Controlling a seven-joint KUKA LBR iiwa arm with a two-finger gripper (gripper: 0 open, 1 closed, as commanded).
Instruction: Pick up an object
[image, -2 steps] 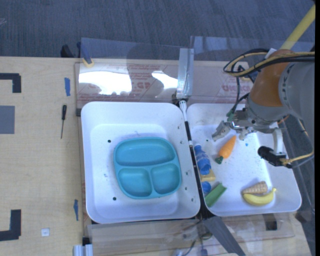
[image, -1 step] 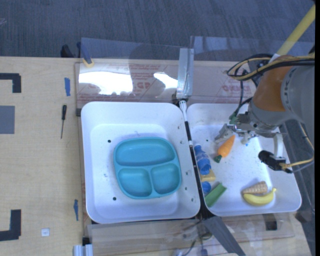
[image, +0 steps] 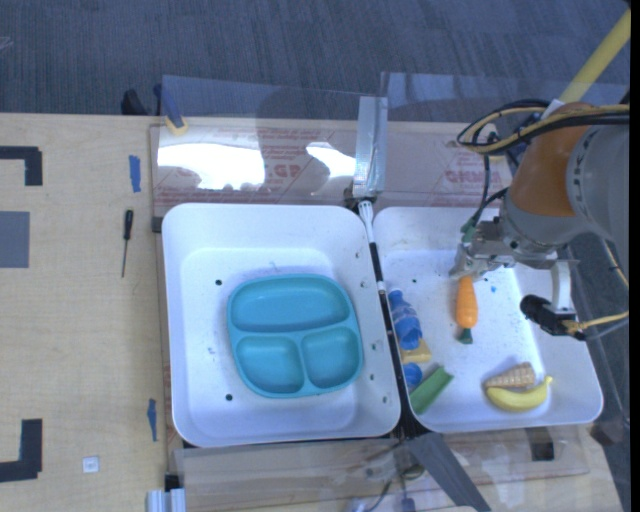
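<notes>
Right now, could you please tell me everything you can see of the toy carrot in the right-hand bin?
The carrot is a small orange toy with a smooth, plastic-looking body and a dark green stub at its lower end. It sits in the upper middle of the right bin, its long axis running almost straight up and down in the picture. Its top end lies just under the gripper; whether they touch cannot be told. It is apart from the other toys.
</notes>
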